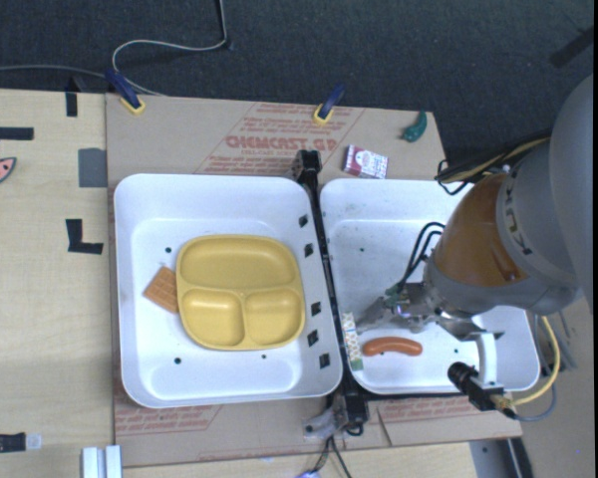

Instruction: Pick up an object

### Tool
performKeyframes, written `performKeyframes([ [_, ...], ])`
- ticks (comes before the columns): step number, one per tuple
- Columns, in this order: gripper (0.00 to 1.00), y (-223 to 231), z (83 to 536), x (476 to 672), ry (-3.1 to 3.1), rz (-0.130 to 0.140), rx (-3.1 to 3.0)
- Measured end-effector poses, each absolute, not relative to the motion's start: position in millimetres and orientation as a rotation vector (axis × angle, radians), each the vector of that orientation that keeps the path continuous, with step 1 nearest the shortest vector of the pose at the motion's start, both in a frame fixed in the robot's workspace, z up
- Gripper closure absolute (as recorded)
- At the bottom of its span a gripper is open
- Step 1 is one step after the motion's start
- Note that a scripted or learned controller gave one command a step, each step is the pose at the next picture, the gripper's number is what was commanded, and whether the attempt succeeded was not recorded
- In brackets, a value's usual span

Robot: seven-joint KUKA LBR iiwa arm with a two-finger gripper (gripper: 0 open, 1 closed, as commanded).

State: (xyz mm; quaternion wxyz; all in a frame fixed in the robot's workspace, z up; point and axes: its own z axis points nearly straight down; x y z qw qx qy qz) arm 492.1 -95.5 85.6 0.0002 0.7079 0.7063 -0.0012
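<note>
The yellow tray (241, 292) covers most of a brown card (162, 288) in the left bin (140, 202). The arm (518, 237) hides the right bin's (369, 202) far right side and runs off the picture's right edge.

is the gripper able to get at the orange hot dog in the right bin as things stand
Probably yes. The hot dog lies flat and alone on the right bin's floor, with the gripper hanging just above it and nothing between them.
</note>
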Motion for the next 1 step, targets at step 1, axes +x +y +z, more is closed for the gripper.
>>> performKeyframes([
  [1,1.00,-95.9,95.5,493.0,2.216,-0.002,2.221],
])
